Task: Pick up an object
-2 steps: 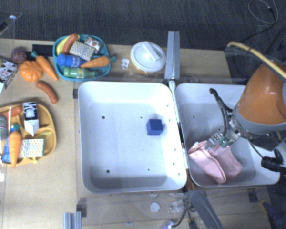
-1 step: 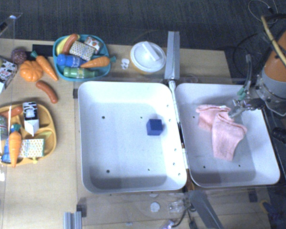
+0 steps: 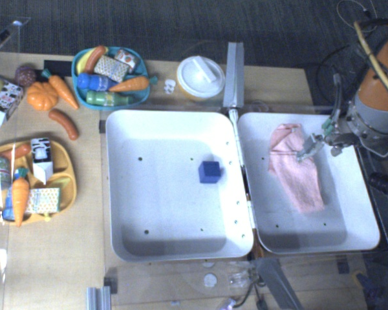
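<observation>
A pink cloth (image 3: 296,170) lies crumpled in the right bin (image 3: 355,231), running from the upper middle down toward the centre. A small blue cube (image 3: 210,172) sits near the middle of the left bin (image 3: 149,237). My gripper (image 3: 313,146) reaches in from the right, low over the right bin, with its tip at the upper right edge of the pink cloth and seemingly touching it. Nothing is seen lifted off the bin floor.
A metal divider (image 3: 233,76) stands behind the gap between the bins. On the bench to the left are a blue bowl of toy food (image 3: 110,76), a yellow plate of toy food (image 3: 29,183), loose toy vegetables (image 3: 52,99) and a white lidded bowl (image 3: 200,76).
</observation>
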Action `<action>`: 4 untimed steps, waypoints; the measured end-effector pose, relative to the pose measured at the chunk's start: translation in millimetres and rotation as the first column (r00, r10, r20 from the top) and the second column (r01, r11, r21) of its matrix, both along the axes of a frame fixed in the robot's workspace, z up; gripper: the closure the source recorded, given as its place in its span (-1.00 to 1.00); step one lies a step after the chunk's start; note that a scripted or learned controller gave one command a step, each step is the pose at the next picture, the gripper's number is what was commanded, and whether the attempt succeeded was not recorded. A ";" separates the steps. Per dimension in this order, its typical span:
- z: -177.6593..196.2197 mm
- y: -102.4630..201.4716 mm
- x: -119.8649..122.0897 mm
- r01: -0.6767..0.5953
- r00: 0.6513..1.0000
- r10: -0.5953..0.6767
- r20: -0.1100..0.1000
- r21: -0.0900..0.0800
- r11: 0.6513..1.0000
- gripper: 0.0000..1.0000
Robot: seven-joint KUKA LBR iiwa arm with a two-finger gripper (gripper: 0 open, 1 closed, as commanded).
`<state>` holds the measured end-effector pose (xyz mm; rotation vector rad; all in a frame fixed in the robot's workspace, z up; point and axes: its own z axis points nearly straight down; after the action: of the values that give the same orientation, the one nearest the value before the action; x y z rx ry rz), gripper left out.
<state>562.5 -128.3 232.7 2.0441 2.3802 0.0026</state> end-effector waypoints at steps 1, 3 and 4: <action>-135.6 33.7 13.1 -0.106 0.994 0.106 0.006 -0.001 0.994 -1.00; -141.0 14.2 99.7 -0.315 0.949 0.315 -0.021 0.008 0.949 -1.00; -141.0 24.4 72.5 -0.207 0.978 0.208 0.012 -0.006 0.978 -1.00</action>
<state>635.0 -103.9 91.6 1.7776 2.5702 0.0113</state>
